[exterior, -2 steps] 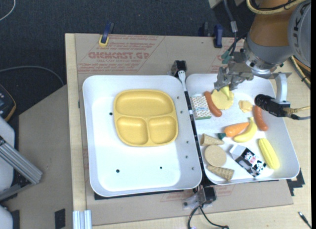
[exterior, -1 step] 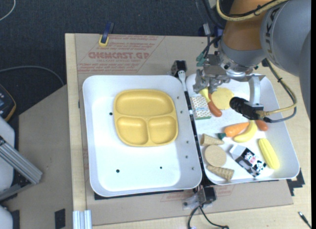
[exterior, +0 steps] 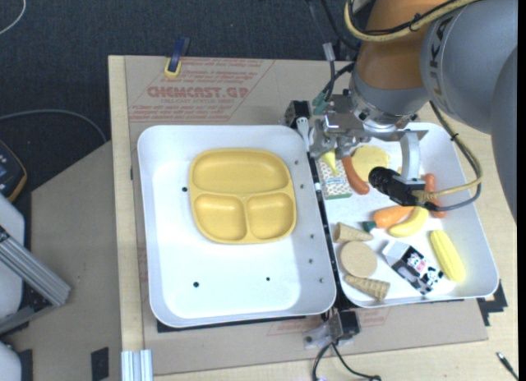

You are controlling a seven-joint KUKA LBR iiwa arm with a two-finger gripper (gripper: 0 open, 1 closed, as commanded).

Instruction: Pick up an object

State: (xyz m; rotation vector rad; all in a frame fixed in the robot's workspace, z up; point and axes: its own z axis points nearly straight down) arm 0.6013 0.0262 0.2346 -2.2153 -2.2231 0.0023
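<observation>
1. patterned packet (exterior: 334,179), green and white, lies flat in the right bin (exterior: 486,277), in that bin's far-left part, just beside the wall shared with the left bin (exterior: 156,231).
2. its long axis runs almost along that wall, tilted a little: the far end leans toward the wall and the near end points toward the bin's middle.
3. the pincer (exterior: 335,143) hangs directly over the packet's far end, reaching in from the right under the grey arm and its orange band; whether it touches the packet cannot be told.
4. whether the pincer is spread or pressed together cannot be told, and nothing can be seen gripped in it.
5. an orange-red sausage (exterior: 356,174) lies just beside the packet on its right, slanted the same way, with a pale yellow disc (exterior: 371,158) touching it on the far side.
6. nearer the camera, a cone (exterior: 352,231) lies below the packet, then a round tan cookie (exterior: 358,259) and a second cone (exterior: 367,287) by the front rim.
7. toward the bin's middle, a carrot (exterior: 385,217) and a yellow banana (exterior: 411,222) lie touching; a corn cob (exterior: 446,254) and a black-and-white block (exterior: 413,266) lie nearer the front right.
8. the left bin holds a yellow three-compartment tray (exterior: 242,195), well apart from the pincer.
9. both bins sit on the tabletop (exterior: 205,92), which bears red lettering.
</observation>
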